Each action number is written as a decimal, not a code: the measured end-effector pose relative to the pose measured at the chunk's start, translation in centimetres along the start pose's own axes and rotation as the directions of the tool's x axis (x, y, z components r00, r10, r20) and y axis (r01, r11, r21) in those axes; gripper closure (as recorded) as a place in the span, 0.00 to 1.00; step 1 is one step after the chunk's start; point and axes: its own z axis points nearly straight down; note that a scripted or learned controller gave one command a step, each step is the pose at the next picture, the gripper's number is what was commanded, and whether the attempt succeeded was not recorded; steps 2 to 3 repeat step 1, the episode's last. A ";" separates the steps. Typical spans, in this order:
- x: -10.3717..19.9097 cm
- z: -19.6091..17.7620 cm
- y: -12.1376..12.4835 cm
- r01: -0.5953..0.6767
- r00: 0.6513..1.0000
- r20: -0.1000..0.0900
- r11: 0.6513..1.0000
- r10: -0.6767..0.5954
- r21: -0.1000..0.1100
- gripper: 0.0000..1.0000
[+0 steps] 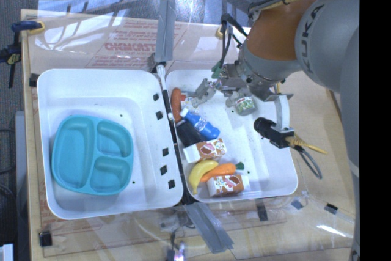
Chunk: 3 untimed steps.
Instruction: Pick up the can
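Looming over the right bin (278, 177), the grey arm's gripper (227, 90) hangs above its back half, and honestly I can't tell how wide it's open. Can (245, 105) lies just under the wrist near the bin's back. Banana (200, 172), carrot (220, 170) and blue bottle (200, 124) sit by the divider; teal tray (91, 154) in the left bin.

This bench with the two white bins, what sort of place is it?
Probably a robotics lab test bench: a grey and orange arm reaches over a white bin of toy food, beside a bin holding a blue tray.
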 end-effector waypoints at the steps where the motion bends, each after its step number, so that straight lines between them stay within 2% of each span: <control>1: -7.1 2.8 2.8 -0.061 0.998 0.002 0.998 0.061 -0.001 0.00; 3: -7.1 2.8 2.8 -0.061 0.998 0.002 0.998 0.061 -0.001 0.00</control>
